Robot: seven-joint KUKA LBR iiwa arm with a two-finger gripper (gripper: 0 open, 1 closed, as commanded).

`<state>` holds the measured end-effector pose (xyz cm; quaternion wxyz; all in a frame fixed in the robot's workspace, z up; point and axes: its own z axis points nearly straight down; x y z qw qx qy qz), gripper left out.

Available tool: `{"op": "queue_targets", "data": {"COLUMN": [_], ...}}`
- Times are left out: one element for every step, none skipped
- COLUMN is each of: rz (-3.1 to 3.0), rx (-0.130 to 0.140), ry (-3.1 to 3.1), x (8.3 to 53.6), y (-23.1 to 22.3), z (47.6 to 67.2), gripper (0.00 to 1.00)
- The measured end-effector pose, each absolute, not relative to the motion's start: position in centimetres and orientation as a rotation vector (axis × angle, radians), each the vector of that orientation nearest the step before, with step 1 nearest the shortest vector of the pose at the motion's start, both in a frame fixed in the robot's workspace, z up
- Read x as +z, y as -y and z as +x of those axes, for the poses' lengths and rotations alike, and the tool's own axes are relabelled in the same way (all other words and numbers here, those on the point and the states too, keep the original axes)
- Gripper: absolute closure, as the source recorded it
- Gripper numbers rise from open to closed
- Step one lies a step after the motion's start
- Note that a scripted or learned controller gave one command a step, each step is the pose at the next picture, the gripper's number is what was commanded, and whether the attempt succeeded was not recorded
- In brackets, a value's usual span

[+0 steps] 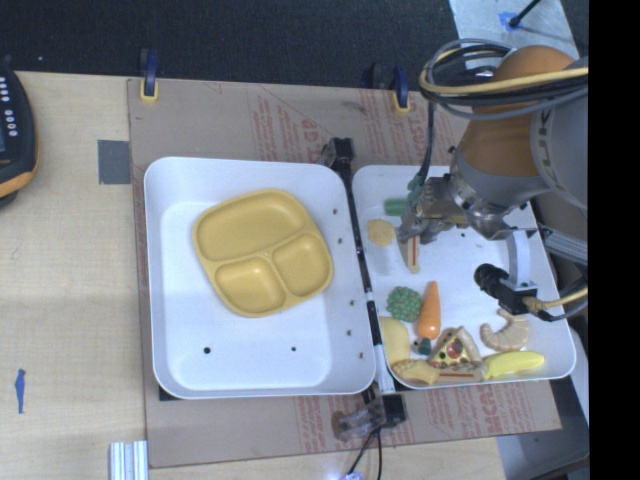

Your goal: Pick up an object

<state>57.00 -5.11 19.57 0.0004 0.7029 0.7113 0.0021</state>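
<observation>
My gripper [418, 226] hangs over the upper left part of the right bin [560, 318]. Just under it lies a thin beige and red stick-shaped toy [411, 254]. A pale yellow toy food [380, 233] sits to the gripper's left, and a small green piece [395, 206] lies above that. Lower in the bin are a broccoli [404, 302], an orange carrot [430, 310], a pizza slice [458, 350], a beige curved piece [505, 333] and a yellow banana-like piece [515, 365]. Nothing is seen held.
The left bin [170, 348] holds a yellow divided plate [262, 251]. The arm's orange band [520, 108] and cables [470, 68] cover the right bin's upper right. A black fitting with cable [497, 281] hangs over the bin's middle right. Clamps stand at the bench's back edge.
</observation>
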Motion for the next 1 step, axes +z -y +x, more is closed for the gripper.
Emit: {"op": "queue_targets", "data": {"rz": [2.209], "rx": [0.006], "ry": [-2.234], "x": [25.06], "y": [-0.83], "z": [56.43], "gripper": [1.0]}}
